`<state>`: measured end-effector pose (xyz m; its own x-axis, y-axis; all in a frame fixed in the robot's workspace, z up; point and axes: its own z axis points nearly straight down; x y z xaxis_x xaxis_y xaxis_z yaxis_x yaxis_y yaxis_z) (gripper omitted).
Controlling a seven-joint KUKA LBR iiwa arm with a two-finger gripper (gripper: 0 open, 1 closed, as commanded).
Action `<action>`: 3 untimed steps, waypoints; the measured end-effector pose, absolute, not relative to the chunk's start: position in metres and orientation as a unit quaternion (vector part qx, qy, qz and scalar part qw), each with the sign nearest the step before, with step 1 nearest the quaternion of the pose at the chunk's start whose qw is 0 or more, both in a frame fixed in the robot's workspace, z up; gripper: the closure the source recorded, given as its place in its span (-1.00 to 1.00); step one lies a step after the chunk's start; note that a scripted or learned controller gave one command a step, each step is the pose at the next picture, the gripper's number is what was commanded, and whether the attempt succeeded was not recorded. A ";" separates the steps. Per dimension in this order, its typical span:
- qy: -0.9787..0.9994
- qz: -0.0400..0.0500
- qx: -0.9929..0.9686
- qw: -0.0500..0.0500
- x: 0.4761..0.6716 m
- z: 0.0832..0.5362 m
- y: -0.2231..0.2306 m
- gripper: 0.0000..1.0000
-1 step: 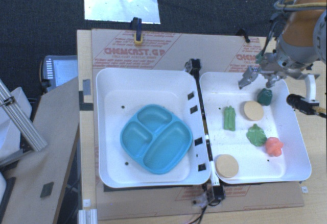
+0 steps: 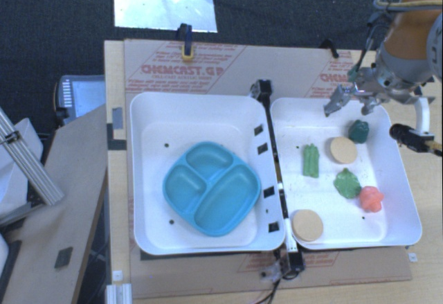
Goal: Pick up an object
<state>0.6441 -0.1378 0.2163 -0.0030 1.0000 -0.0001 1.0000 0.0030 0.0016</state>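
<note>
Nearest the camera, a tan round disc point(image 2: 307, 224) lies at the near left corner of the right bin point(image 2: 398, 178). Farther in sit a pink piece point(image 2: 372, 199), a light green leafy piece point(image 2: 347, 183), a green ridged piece point(image 2: 311, 160), a second tan disc point(image 2: 342, 150) and a dark green piece point(image 2: 358, 131). Over the bin's far edge the arm point(image 2: 415, 22) bends down from the right; its gripper point(image 2: 353, 102) hangs with fingers spread apart, holding nothing, just above the dark green piece. A blue divided plate point(image 2: 210, 187) rests in the left bin point(image 2: 149, 157).

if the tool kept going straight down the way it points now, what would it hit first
Probably the bare floor of the right bin near its back wall; the tool hangs left of the dark green object. Depth is unclear.
</note>
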 end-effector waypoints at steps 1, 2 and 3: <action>0.708 0.000 0.706 0.000 0.648 0.156 -0.140 -1.00; 0.709 0.000 0.705 0.001 0.648 0.114 -0.135 -1.00; 0.709 0.000 0.705 0.001 0.649 0.085 -0.134 -1.00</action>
